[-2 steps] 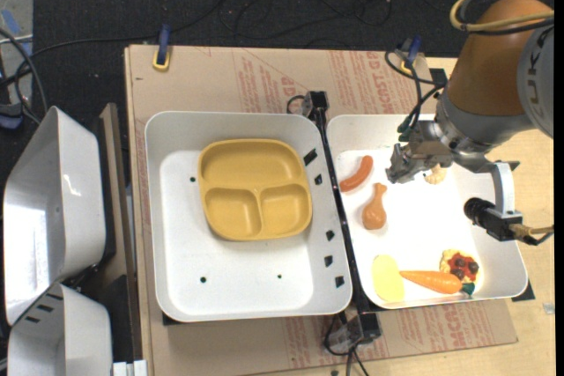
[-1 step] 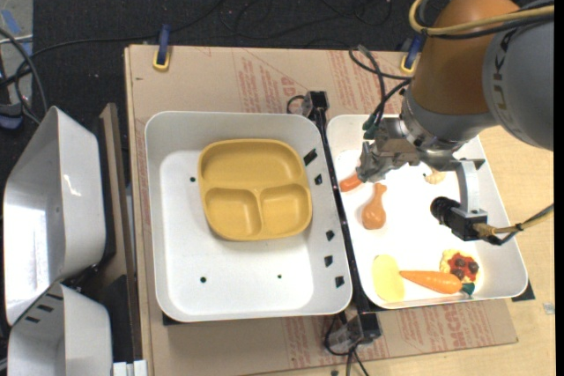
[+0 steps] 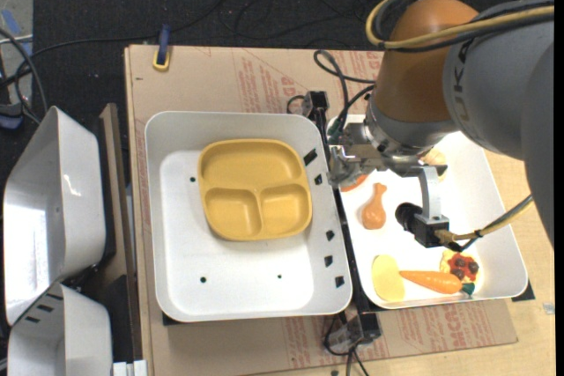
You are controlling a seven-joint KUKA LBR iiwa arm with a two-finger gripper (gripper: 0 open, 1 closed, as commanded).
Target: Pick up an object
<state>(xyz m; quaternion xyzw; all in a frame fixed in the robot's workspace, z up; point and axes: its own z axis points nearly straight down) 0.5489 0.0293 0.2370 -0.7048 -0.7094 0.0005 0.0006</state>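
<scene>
The arm (image 3: 423,75) is reaching over the far left corner of the right bin (image 3: 495,189), and its wrist is hiding the jaws, so whether they are wide or narrow cannot be told. A small red-orange piece (image 3: 352,182) is lying just under the jaws on their near side. An orange drumstick (image 3: 375,207) is sitting a little farther toward the near edge. A yellow disc (image 3: 386,276), a carrot (image 3: 430,281) and a red multicoloured toy (image 3: 463,267) are lying well apart from the jaws, by the near wall. To the jaws' left, a yellow divided plate (image 3: 256,189) is resting in the left bin (image 3: 176,277) on the counter (image 3: 256,75).
</scene>
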